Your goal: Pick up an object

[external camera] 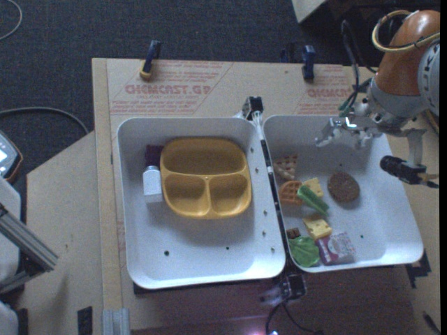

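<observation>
1. The gripper (pixel 342 132) hovers over the right bin's (pixel 398 215) far end, fingers apart and empty: the reach is in hand.
2. Below it lie the brown cookie (pixel 343 186) and waffle pieces (pixel 287 166).
3. Next: descend squarely onto one, then close.

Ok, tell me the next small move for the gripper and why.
Probably lower the gripper toward the brown round patty, moving slightly toward the camera. The gripper sits over the upper part of the right bin, with nothing visible between its fingers. The patty lies apart from the clustered toy foods beside the divider, so it looks like the easiest grasp.
</observation>
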